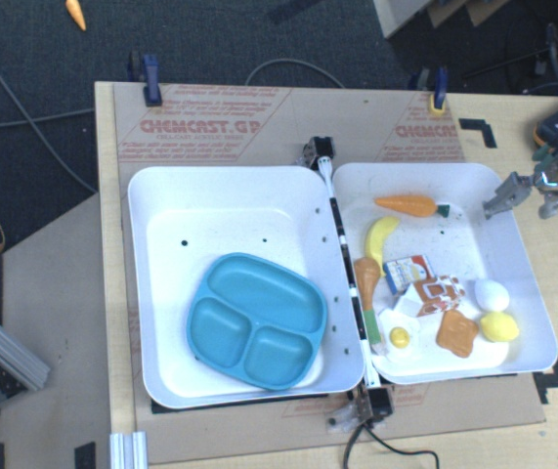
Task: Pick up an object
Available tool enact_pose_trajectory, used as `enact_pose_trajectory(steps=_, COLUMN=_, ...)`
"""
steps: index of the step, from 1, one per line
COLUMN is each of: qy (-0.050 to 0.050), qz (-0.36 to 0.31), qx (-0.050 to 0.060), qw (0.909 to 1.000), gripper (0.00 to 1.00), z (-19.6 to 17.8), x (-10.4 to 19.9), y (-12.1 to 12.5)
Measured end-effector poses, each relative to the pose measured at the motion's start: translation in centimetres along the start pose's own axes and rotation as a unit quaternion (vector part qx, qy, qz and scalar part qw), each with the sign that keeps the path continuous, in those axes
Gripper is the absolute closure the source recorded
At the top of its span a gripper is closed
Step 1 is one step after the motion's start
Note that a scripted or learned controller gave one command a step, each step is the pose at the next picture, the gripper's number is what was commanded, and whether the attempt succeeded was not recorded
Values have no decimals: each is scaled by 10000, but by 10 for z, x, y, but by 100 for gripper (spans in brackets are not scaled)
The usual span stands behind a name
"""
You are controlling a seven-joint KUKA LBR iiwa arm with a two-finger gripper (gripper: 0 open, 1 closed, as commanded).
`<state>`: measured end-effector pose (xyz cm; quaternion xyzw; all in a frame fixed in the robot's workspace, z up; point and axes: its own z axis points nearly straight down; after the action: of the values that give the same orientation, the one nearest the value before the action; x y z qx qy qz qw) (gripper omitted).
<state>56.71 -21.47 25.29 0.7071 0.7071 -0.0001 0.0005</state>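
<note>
Two bins: the left bin [161,203] is holding a blue divided plate [256,319]; the right bin [474,189] is carrying all the toy food.
Gripper: the gripper [518,191] is sitting at the 3 o'clock edge of the view, just over the right bin's 2 o'clock corner; whether it is wide or narrow I cannot tell, and nothing is showing in its grasp.
Carrot: an orange carrot [406,204] is lying flat at the bin's 12 o'clock side, green tip pointing toward 3 o'clock, apart from the other pieces.
Banana: a yellow banana [381,237] is curving just at 7 o'clock of the carrot, close to the divider between the bins.
Cluster: a small carton [407,270], a white egg [492,294], a lemon [499,327], a brown bread-like piece [456,332] and a fried egg [398,335] are crowding the bin's 6 o'clock half, several of them touching.
Step in hand: judging by the pose, the arm is lining up for a reach with no object chosen yet.
Best target: the carrot is looking like the easiest pick, being nearest the gripper and standing clear of its neighbours.
Doing it well: closing across the carrot's narrow width near its thicker middle, rather than along its length, is likely giving the firmest hold.
Risk: the round egg and lemon are probably rolling away under a glancing touch.
</note>
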Motion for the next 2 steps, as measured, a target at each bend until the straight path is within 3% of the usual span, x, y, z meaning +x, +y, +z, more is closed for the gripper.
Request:
enact_pose_trajectory(steps=1, qy=29, qz=-27, qx=46, qw=10000, gripper=0, z=107, x=54, y=21)
enact_pose_trajectory(steps=2, qy=15, qz=-26, qx=22, qw=10000, gripper=0, z=172, x=115, y=78)
